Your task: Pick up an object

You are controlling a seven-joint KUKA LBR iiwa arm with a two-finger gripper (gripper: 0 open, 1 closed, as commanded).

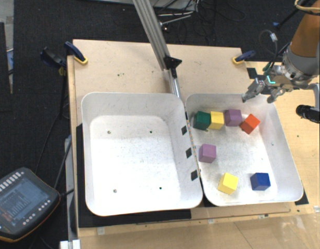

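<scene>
Seven small cubes lie in the right bin (284, 154), all of them below and to the left of the gripper (259, 93) as the camera sees it. The gripper hangs at the bin's far right corner, above the rim, on the end of the grey arm (305, 40) that comes in from the right. Its two fingers are spread apart, pointing down and leftward, with nothing between them.

Nearest to the gripper is the orange cube (249, 123), just below it and turned cornerwise. Slightly further left of that sits a purple cube (232, 117), then a yellow cube (217, 120) touching or nearly touching it, then a green cube (202, 121) pressed against the yellow one. These four form a rough row along the far part of the bin.

Well below the gripper and to its left, a second purple cube (207, 153) sits alone near the bin's left wall. Further still, toward the near edge, a second yellow cube (228, 183) and a blue cube (260, 181) lie near each other but apart; the blue one is almost straight below the gripper in the view.

Far off to the gripper's left is the left bin (97, 108), its white floor speckled with dark flecks. Both bins rest on a pale wooden bench (128, 66).
</scene>
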